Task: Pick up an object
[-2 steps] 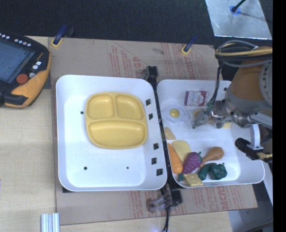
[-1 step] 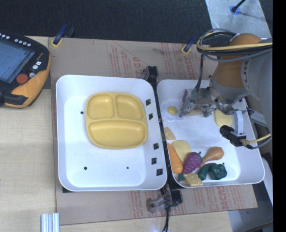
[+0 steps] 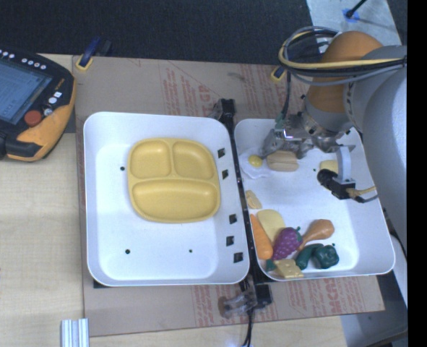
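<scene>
The jaws are seen over the far part of the right bin [image 3: 368,215], reached in from the right by the one arm [image 3: 386,121]; whether they are open or closed cannot be told, and nothing is seen held between them; a tan bread-like piece [image 3: 283,163] lies just below them in the view, on the near side, touching or nearly so; its long axis runs left to right across the view, so it is judged the likeliest thing to be picked, with a short drop onto it called for

In the right bin ten toy foods are counted: the tan piece; one small yellow piece [image 3: 255,160] just to its left; one yellow piece [image 3: 329,166] to its right; one pale piece [image 3: 253,199]; one yellow fruit [image 3: 272,221]; one carrot [image 3: 261,239]; one purple grape bunch [image 3: 287,241]; one drumstick [image 3: 318,230]; one green vegetable [image 3: 321,256]; one yellow cracker [image 3: 288,267]; the last six are clustered at the near corner, well apart from the jaws

In the left bin [image 3: 105,194] one yellow divided plate [image 3: 174,179] is counted; one handheld pendant [image 3: 22,107] lies on the desk [image 3: 32,215]
</scene>
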{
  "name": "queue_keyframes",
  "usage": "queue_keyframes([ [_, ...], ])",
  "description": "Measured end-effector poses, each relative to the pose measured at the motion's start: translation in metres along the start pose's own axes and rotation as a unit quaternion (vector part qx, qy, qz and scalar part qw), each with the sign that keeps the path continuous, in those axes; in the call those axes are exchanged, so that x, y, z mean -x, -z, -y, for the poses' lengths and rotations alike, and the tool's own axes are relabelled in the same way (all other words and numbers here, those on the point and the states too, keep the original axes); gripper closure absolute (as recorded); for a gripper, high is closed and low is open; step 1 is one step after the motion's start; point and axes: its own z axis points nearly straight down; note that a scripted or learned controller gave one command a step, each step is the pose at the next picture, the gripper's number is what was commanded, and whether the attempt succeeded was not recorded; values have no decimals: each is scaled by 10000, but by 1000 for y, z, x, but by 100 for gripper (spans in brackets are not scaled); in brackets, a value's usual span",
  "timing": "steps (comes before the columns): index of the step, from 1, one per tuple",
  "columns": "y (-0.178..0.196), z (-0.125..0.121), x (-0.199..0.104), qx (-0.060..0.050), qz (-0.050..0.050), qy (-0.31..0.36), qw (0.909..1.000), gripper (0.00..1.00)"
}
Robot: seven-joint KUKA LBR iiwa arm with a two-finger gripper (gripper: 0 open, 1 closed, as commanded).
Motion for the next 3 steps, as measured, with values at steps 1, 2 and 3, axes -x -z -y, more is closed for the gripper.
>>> queue_keyframes([
  [1, 9, 1, -5, -30, -60, 28, 10000, 100],
  [2, 8, 1, -5, -37, -60, 41, 10000, 0],
  [3, -2, 44, -10, -39, -71, -3, 10000, 0],
])
